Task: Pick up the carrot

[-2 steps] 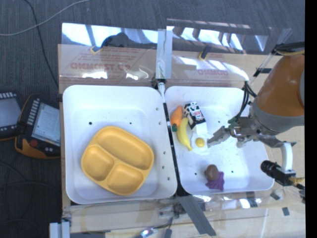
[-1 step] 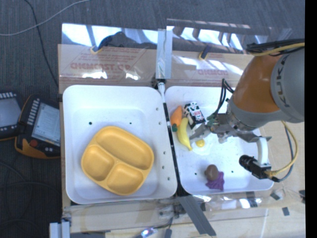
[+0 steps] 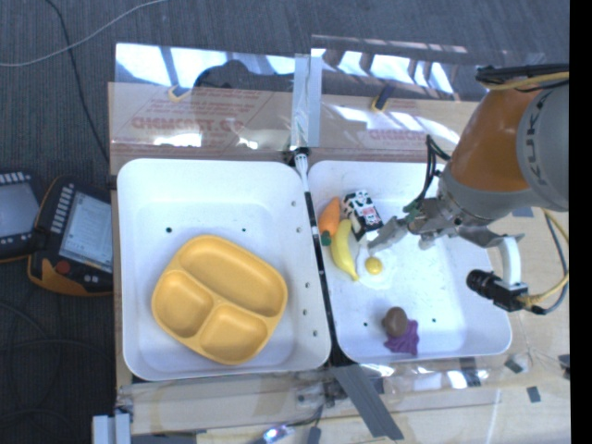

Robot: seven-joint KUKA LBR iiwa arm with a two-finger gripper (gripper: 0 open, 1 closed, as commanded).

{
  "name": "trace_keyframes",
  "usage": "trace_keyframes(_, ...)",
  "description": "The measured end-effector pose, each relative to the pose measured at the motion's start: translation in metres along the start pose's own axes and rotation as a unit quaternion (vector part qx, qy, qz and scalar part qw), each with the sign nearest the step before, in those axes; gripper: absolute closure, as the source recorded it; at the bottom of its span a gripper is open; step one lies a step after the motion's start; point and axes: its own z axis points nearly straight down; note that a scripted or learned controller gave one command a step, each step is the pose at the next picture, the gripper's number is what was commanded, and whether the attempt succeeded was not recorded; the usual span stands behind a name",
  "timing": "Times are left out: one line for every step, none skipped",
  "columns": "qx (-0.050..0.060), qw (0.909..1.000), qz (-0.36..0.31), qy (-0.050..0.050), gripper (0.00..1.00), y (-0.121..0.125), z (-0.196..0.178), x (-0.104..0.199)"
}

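Note:
The carrot (image 3: pixel 329 215), orange with a green end, lies along the left wall of the right bin (image 3: pixel 462 340), its green tip pointing toward the front. A yellow banana (image 3: pixel 345 252) rests right beside it, and a black-and-white cow toy (image 3: pixel 363 208) sits just to its right. My gripper (image 3: pixel 407 231) hangs over the middle of the right bin, to the right of the cow toy and apart from the carrot. Nothing is seen held in it.
A small yellow ball (image 3: pixel 374 266) lies below the gripper, near the banana's tip. A brown and purple toy (image 3: pixel 400 331) sits near the right bin's front. In the left bin (image 3: pixel 139 211) is a yellow divided plate (image 3: pixel 219 296). A black camera unit (image 3: pixel 490 287) juts from the wrist.

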Motion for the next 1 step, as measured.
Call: trace_keyframes(-0.007,0.9963,-0.085,-0.002,0.00,-0.0004,0.0829,0.0029)
